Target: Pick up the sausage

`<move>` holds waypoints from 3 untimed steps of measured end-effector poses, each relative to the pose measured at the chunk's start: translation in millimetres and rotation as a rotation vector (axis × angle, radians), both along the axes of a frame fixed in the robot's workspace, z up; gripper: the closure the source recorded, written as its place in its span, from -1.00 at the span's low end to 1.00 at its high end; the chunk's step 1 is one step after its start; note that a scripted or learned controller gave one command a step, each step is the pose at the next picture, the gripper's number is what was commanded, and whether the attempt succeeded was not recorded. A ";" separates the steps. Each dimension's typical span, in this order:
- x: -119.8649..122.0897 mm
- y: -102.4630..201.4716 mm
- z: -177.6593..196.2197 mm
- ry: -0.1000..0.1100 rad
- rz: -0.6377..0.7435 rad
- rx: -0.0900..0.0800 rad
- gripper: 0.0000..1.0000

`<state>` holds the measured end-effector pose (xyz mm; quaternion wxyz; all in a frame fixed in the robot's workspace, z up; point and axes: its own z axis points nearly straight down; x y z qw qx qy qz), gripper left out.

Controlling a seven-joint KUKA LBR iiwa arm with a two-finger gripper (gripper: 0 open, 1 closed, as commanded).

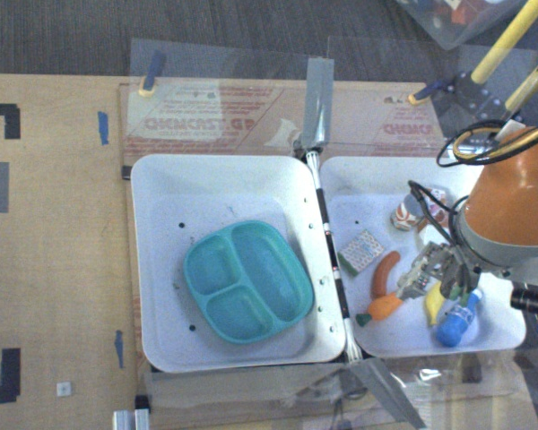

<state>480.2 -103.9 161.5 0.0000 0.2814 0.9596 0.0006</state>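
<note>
The sausage (pixel 386 272), a reddish-orange link, lies at a slant in the middle of the right bin (pixel 368 191). An orange carrot (pixel 383 308) rests just below its lower end. My gripper (pixel 435 280) hangs over the bin just right of the sausage, apart from it. It is open, with nothing between its fingers. The grey arm with its orange band (pixel 511 195) reaches in from the right and hides part of the bin's right side.
The right bin also holds a small grid-patterned block (pixel 360 250), a yellow banana (pixel 434 305), a blue bottle (pixel 455 326) and a brown-and-white item (pixel 406 214). A teal divided plate (pixel 247 280) lies in the left bin (pixel 161 195).
</note>
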 end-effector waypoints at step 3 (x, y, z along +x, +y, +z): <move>-0.2 -24.3 10.7 -0.002 0.305 -0.001 -1.00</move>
